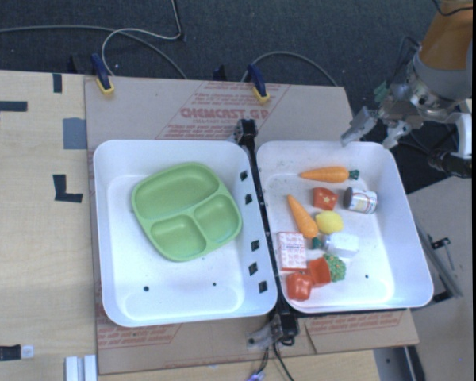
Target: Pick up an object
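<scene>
The pincer hung open at the right bin's one o'clock corner, gripping nothing. The nearest carrot looked light, stiff and slippery; its thick middle seemed the best hold.

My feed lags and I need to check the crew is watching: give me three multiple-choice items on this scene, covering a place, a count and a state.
1. The green three-compartment plastic plate lies in:
A the left white bin
B the right white bin
C the cardboard

2. Orange toy carrots in the right bin:
A one
B two
C four

3. The two-finger gripper is:
A down among the toys
B over the plate
C above the right bin's far rim, open

Key: 1 A, it lies flat in that bin. 2 B, one carrot lies far, one carrot mid-bin. 3 C, fingers spread, nothing between.
</scene>
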Controlling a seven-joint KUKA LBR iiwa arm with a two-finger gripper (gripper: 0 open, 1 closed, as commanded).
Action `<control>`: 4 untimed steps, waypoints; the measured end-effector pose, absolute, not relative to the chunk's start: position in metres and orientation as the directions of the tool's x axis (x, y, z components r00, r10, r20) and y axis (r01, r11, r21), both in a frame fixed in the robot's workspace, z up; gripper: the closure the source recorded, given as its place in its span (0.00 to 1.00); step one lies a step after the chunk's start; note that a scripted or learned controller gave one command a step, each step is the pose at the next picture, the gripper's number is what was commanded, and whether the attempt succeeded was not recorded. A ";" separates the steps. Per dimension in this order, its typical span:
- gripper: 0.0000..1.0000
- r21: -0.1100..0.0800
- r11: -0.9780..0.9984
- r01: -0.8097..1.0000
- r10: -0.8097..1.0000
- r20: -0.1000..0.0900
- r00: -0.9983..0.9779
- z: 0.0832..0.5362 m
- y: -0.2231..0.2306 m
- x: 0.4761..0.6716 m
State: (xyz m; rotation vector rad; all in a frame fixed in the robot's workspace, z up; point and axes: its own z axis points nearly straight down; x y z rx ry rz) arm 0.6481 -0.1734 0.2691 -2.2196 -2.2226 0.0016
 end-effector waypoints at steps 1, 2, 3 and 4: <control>0.00 -0.003 0.002 1.000 1.000 0.001 -0.002 0.169 -0.122 0.633; 0.00 0.013 0.002 1.000 1.000 -0.003 -0.002 0.100 -0.100 0.617; 0.00 0.003 0.001 1.000 1.000 -0.001 -0.001 0.086 -0.100 0.582; 1.00 0.003 0.002 1.000 1.000 -0.002 -0.002 0.096 -0.100 0.583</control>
